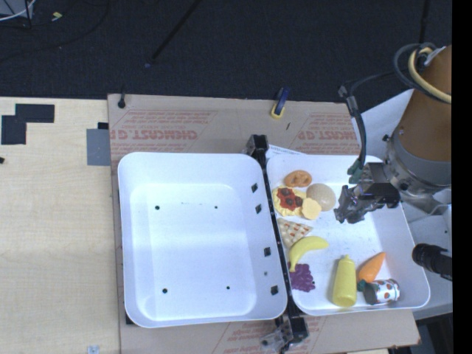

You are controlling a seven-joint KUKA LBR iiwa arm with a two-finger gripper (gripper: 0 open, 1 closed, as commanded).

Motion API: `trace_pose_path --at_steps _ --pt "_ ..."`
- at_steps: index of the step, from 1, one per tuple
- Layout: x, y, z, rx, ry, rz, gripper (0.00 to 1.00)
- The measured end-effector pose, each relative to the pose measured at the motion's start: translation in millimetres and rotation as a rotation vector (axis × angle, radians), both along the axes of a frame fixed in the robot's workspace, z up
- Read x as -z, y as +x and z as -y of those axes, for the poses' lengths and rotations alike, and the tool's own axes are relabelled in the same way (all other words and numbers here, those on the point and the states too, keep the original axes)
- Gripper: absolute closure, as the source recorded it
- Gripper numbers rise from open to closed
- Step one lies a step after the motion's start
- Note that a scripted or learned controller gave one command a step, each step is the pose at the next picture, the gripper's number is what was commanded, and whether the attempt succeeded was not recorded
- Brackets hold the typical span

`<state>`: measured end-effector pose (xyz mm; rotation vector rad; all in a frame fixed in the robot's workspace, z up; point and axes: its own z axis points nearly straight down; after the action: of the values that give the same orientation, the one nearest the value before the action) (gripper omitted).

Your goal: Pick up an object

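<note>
My end effector (352,206) hung over the right bin (402,234) beside the toy foods; I couldn't tell its state, and nothing was lifted yet.

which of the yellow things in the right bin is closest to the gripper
The small round yellow piece beside the beige bun, left of the gripper; the banana and mustard bottle lie farther down.

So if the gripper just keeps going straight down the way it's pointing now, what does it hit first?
Probably bare floor of the right bin. The gripper hangs over an open patch, just right of the beige round piece. Depth is hard to judge from this slanted view, so it might graze that piece.
</note>
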<state>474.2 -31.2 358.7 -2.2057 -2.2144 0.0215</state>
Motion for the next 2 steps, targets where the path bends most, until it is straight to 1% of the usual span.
trace_pose_path --at_steps 1,2 --pt "-32.8 1.7 3.5 0.001 -0.002 0.020 1.00" --pt "-85.1 2.0 -5.9 0.001 -0.002 0.024 1.00"
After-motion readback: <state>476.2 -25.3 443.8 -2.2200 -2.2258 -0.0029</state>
